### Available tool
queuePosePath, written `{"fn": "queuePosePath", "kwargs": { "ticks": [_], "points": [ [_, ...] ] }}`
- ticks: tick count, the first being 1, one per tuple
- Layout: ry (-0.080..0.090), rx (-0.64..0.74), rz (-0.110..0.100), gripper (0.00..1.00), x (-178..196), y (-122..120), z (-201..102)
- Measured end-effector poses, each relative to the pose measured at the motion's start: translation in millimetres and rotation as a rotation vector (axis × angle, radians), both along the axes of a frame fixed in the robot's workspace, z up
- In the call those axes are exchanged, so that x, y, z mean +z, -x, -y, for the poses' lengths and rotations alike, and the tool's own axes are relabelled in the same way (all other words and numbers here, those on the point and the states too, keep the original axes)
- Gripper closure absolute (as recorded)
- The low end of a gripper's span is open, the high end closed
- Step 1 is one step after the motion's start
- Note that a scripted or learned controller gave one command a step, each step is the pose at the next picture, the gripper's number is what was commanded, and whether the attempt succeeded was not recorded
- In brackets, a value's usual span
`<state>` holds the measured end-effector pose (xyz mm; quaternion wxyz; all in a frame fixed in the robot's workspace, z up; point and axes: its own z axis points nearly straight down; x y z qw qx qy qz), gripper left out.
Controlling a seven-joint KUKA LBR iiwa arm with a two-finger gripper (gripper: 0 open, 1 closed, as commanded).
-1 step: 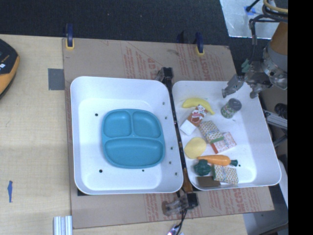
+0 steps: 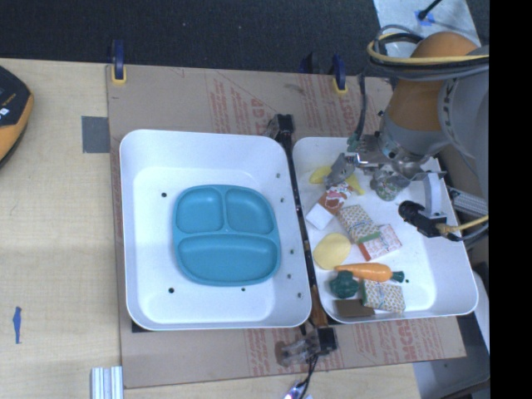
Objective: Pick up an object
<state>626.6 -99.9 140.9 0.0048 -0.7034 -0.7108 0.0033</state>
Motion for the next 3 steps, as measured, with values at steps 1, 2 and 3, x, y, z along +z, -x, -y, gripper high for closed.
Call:
{"fn": "queuePosePath", "kwargs": {
  "ticks": [1, 2, 3],
  "points": [
    [0.003, -0.004, 0.029, 0.00, -31, 45, 9],
    [0.006, -0.008, 0.051, 0.00, -36, 101, 25],
    [0.009, -0.005, 0.026, 0.00, -37, 61, 10]
  ]
}}
